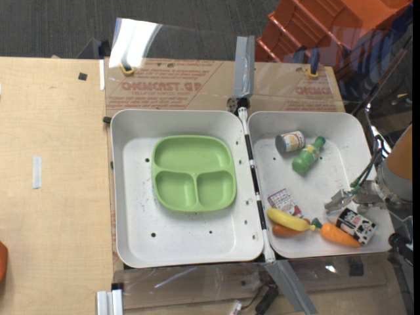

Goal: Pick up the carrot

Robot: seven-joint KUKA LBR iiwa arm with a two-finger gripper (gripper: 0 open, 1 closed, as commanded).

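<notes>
The carrot (340,235) is orange with a green stub at its left end. It lies near the front edge of the right bin (348,126), pointing left toward a yellow banana (289,220). My gripper (342,201) reaches in from the right edge, low over the right side of that bin. It sits just above and behind the carrot, apart from it, with nothing visibly held. A black-and-white box (357,224) lies between the gripper and the carrot, touching the carrot's right end.
The right bin also holds a small can (289,141), a green bottle (308,156), a printed packet (282,198) and an orange piece (282,230) under the banana. A green divided plate (194,172) rests in the left bin (131,202).
</notes>
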